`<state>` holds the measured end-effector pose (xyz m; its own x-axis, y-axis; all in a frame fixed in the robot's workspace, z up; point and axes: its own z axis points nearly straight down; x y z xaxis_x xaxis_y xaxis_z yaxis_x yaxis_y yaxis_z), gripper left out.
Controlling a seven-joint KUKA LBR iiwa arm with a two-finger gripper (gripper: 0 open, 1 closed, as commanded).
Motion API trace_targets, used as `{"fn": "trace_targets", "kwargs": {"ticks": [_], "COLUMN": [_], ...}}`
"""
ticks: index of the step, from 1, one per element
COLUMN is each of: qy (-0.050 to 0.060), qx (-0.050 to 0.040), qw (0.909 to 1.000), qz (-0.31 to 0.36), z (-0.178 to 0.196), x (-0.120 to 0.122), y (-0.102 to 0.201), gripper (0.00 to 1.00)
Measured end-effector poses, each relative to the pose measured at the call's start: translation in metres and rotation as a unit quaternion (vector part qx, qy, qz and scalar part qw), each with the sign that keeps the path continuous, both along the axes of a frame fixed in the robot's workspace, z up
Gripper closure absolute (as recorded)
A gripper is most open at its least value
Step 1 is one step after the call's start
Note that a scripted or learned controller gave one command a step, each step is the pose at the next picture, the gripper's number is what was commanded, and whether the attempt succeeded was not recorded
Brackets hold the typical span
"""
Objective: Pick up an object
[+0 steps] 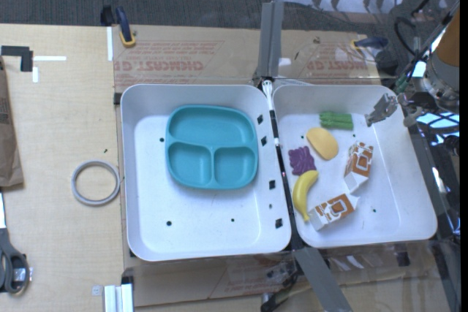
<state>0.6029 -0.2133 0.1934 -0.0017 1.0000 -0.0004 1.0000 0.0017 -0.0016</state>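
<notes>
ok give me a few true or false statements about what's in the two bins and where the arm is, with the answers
1. The teal divided plate lies in the left bin. True.
2. The banana is in the same bin as the plate. False: it lies in the right bin, below the purple item.
3. The green item lies nearer the far wall of its bin than the banana does. True.
4. The gripper holds the yellow oval item. False: that item lies on the bin floor, apart from the gripper.
5. A grey ring lies inside the left bin. False: it lies on the wooden bench, left of that bin.
</notes>
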Motion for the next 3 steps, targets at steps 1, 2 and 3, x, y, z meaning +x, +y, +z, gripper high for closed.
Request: {"fn": "trace_targets", "kwargs": {"ticks": [1,2,3], "qy": [0.001,0.001,-0.001], "qx": [-0.0003,-0.0006,-0.0009], "qw": [0.9811,0.9736,1.0000], "qz": [-0.193,-0.228,-0.008], "z": [0.028,-0.067,-0.005], "x": [-0.040,0.006,0.056], "y": [0.063,0.004,0.026], "gripper": [0.00,0.00,0.00]}}
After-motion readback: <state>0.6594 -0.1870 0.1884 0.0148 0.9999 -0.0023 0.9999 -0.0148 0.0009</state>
